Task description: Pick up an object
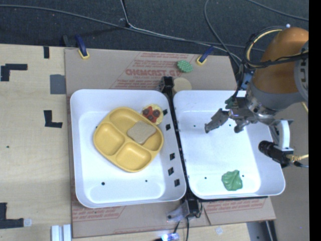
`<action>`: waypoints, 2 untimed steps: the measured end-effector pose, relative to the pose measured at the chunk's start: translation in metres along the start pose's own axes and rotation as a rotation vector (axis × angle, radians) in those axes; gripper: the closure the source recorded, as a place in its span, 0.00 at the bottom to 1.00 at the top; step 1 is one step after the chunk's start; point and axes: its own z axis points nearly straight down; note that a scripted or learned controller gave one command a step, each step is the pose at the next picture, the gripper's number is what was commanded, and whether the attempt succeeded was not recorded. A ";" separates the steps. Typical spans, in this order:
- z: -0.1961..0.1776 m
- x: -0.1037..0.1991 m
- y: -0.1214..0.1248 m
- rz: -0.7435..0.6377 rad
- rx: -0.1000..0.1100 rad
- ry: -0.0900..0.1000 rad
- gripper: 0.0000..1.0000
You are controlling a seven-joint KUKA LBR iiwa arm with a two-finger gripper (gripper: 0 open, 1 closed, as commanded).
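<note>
A green leafy object (232, 179) lies near the front of the right bin (210, 149). My gripper (224, 124) hangs over the upper middle of that bin, well above and behind the green object. Its two dark fingers (214, 121) are spread apart with nothing between them. In the left bin (88, 134) rests a yellow divided plate (128, 138) with a tan slice (141, 132) on it. A small red and dark item (152, 113) sits by the plate's far corner.
A green dotted piece (184, 66) lies on the cardboard behind the bins. Black clips (173, 157) line the divider between the bins. Cables cross the dark floor at the back. The arm's orange band (286, 51) stands at the right.
</note>
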 end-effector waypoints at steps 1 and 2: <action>-0.006 0.000 0.002 -0.003 -0.011 -0.001 0.00; 0.058 0.002 0.006 -0.002 -0.006 -0.001 0.00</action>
